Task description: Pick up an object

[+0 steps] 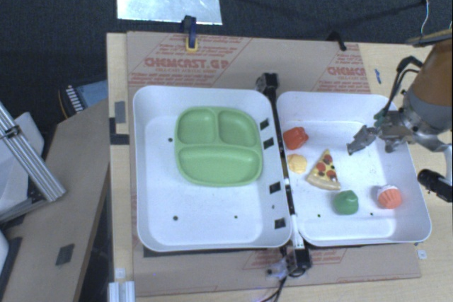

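Note:
The right bin [396, 231] holds several toy foods. A red-orange piece [295, 137] lies near its left wall, with a small yellow round piece [298, 164] just below it. A pizza slice [325, 171] sits in the middle. Toward the front are a green ball [346, 202] and an orange-pink cupcake [388, 197]. My gripper [371, 146] hangs over the bin's right half, above and to the right of the pizza slice. Its fingers are spread open and nothing is between them.
The left bin [159, 223] holds a green divided plate [217, 146]. A black hinge strip [277, 152] runs between the bins. Brown cardboard [212, 56] lies under both. The arm's grey body and orange band [432, 85] come in from the right edge.

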{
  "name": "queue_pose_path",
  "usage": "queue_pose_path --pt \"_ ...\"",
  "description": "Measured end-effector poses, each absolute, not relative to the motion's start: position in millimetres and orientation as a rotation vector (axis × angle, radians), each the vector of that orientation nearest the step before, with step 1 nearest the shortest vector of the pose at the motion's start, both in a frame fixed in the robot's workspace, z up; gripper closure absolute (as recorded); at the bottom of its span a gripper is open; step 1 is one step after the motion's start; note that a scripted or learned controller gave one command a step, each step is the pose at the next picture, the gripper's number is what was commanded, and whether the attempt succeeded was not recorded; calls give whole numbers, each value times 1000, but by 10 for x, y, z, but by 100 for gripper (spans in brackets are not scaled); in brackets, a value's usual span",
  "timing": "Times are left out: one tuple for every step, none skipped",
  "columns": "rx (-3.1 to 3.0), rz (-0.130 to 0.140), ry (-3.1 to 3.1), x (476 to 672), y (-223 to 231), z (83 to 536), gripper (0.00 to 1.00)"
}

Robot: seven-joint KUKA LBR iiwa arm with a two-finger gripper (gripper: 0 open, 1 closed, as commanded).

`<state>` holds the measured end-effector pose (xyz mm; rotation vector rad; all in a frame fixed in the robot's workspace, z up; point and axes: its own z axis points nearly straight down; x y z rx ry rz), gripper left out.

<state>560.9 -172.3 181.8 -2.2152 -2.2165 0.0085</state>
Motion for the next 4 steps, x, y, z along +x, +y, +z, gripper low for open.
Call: queue_pose_path --pt "-2219 -1 -2226 5638 -1721 1873 0" --pt "-2219 2 -2221 5542 -1742 1391 0" --pt "-2222 -4 -2223 5557 -1742 895 0" --pt "-2223 -12 -2228 5583 -1734 1041 100"
